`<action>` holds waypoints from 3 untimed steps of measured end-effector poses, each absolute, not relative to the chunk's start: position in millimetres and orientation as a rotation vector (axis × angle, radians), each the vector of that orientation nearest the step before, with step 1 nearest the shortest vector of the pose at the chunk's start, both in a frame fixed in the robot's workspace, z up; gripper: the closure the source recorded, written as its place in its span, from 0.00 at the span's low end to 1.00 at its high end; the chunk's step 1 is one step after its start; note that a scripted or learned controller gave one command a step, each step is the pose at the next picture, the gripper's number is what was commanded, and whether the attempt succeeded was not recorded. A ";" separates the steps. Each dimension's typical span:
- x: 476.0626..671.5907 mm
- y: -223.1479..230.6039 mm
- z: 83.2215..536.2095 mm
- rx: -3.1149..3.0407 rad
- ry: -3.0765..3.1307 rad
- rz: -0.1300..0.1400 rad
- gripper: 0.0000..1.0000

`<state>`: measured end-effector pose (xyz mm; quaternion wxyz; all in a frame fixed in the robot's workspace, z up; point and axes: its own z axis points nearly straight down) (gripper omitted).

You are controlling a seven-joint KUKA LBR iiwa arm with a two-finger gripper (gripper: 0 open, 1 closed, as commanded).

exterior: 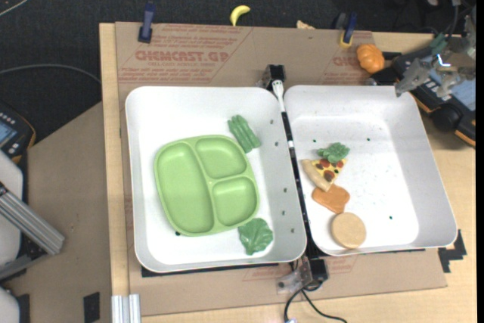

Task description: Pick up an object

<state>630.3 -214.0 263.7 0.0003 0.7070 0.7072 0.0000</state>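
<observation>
We see a green divided plate [206, 183] in the left bin [144, 163], with green toy vegetables [243, 132] just beside its upper and lower right. Well right of the plate, the right bin [401, 163] holds a pizza slice [322, 172] and a round cracker [348, 230].

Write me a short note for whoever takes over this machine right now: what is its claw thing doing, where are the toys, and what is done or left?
Gripper: hovering by the right bin's far right corner, holding nothing I can see; finger state unclear.
Right bin: pizza slice, small green piece, orange piece, round tan disc.
Left bin: green divided plate, two green pieces beside it.
Done: nothing picked up.
Left: lower onto an object, grasp and lift it.
</observation>
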 end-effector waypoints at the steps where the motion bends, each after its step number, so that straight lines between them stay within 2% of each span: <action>1: 579.7 -134.6 114.2 2.230 2.241 -0.011 0.00; 2: 564.4 -93.6 92.0 2.209 2.204 0.018 0.00; 3: 536.0 -95.1 93.9 2.209 2.198 0.025 0.00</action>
